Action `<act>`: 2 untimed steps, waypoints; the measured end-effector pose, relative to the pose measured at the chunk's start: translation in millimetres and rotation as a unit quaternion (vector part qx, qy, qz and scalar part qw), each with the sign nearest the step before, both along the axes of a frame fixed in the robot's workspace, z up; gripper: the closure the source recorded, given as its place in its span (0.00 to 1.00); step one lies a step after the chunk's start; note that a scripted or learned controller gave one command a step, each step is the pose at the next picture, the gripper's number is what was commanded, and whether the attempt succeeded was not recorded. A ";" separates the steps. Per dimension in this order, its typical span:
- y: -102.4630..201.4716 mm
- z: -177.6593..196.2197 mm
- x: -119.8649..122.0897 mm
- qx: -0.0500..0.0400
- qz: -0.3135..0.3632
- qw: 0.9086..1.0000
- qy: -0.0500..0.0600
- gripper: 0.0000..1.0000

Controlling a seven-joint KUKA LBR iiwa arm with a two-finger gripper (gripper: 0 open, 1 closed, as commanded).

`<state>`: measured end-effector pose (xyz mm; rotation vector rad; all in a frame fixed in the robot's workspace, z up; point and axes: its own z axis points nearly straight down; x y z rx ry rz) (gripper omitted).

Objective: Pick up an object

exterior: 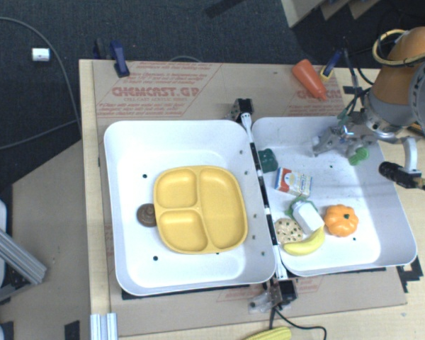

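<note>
Partly hidden behind end effector (338, 139): green object (358, 156).

I see my arm (404, 69) entering from the right, its orange band bulking above and to the right of the end effector (333, 142). Below that band the grey wrist (382, 115) angles down and to the left toward the end effector, which sits at the low left end of the whole assembly. A dark fitting (400, 174) juts out below and to the right of it, off the wrist housing. The metal fingers (324, 143) point left and slightly downward, spread a little, and I can make out nothing between them. The arm's upper links run out of frame on the right.
</note>
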<state>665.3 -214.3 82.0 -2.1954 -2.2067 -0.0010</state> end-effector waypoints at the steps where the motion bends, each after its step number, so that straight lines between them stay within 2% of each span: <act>1: 5.3 20.0 -108.0 -0.010 -0.003 1.000 -0.010 0.00; 2: 30.7 2.1 -177.1 -0.010 -0.003 1.000 -0.010 0.00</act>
